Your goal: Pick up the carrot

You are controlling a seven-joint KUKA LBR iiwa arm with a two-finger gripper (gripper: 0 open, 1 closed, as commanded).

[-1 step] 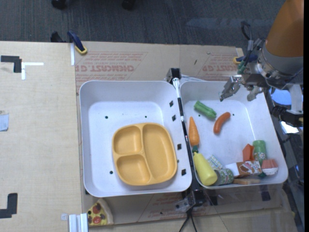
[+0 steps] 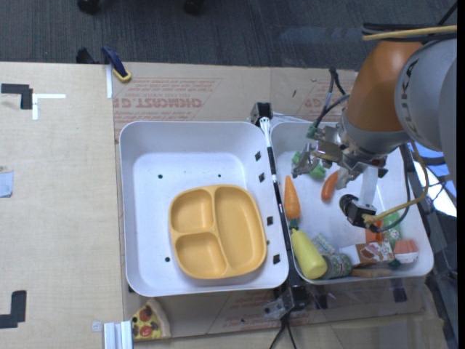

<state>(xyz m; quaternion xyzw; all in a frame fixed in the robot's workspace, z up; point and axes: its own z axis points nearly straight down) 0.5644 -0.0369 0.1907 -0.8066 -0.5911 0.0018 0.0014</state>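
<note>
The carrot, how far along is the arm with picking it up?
Done: the gripper has been brought over the right bin. In hand: nothing that the view confirms; a small orange-red piece sits just below the gripper, but what it is or whether it is held can't be told. Left: the whole pick. The carrot lies by the bin's left wall, above the yellow bottle, apart from the gripper.

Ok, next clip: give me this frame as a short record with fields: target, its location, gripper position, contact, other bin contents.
target: carrot
location: right bin, lying against its left wall
gripper position: gripper over the right bin, up and to the right of the carrot
contact: none seen; carrot lies apart from the gripper
near the gripper: small orange-red piece
near the carrot: yellow bottle-shaped toy just below it
left bin: yellow divided plate
</note>
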